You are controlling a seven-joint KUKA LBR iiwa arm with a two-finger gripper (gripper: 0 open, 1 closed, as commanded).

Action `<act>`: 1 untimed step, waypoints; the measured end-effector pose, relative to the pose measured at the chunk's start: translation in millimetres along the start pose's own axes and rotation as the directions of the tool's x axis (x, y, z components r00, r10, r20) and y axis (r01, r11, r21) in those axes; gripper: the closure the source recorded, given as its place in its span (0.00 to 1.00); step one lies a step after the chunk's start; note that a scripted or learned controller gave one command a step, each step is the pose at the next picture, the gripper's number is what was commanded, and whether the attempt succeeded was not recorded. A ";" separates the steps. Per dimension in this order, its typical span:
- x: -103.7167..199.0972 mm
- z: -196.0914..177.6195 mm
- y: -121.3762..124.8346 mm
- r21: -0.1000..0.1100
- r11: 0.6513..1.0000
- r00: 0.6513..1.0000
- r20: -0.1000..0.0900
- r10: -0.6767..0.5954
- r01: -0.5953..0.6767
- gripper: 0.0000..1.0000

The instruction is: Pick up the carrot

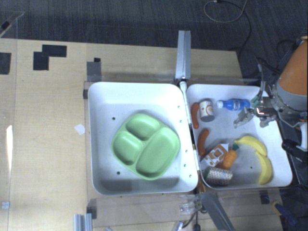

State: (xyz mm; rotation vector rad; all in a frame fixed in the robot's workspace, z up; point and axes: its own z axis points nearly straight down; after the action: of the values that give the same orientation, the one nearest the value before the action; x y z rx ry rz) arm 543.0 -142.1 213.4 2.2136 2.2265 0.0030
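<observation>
the gripper (253, 113) hangs over the right bin (284, 179), jaws apart and holding nothing — the carrot (229, 158) lies well below it, beside the bananas (260, 155)

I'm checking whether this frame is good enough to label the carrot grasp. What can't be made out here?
- Two-finger gripper: small and partly blurred in the camera view; its finger gap cannot be read.
- Small orange carrot: its lower end merges with the printed snack packet; contact unclear.
- Grey arm with orange band: cut off by the right edge.
- Small can's label: too small to read.
</observation>
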 end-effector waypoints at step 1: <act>44.2 108.8 -46.3 -0.003 0.988 0.988 0.001 -0.155 0.155 0.00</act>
State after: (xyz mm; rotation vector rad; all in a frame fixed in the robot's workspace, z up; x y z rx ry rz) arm 496.8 -98.2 104.5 2.0324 2.3894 0.0059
